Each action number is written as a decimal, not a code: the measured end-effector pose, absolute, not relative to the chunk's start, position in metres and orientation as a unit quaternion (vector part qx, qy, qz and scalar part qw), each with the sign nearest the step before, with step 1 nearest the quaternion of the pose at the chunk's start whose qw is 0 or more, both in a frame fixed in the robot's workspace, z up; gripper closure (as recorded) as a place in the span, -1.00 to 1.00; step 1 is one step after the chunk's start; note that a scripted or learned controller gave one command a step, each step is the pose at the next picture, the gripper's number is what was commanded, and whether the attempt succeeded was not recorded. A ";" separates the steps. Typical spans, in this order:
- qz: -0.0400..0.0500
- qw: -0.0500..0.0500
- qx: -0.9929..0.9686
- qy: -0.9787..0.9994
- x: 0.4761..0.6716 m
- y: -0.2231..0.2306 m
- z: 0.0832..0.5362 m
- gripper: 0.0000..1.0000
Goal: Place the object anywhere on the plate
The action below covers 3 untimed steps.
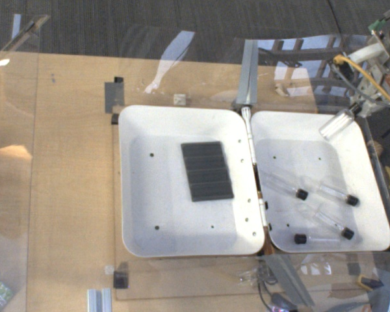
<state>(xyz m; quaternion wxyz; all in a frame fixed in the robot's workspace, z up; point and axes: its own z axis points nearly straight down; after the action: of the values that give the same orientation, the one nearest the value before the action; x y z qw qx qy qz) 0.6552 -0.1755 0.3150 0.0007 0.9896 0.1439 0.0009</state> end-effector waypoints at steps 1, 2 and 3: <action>0.000 0.000 0.980 0.197 0.653 -0.075 0.289 1.00; 0.001 0.000 0.995 0.102 0.658 -0.064 0.348 1.00; -0.001 0.000 0.994 0.107 0.652 -0.050 0.223 1.00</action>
<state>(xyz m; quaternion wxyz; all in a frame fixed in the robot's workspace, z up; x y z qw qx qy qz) 0.6522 -0.0499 0.2232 -0.0002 0.9942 0.1073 -0.0012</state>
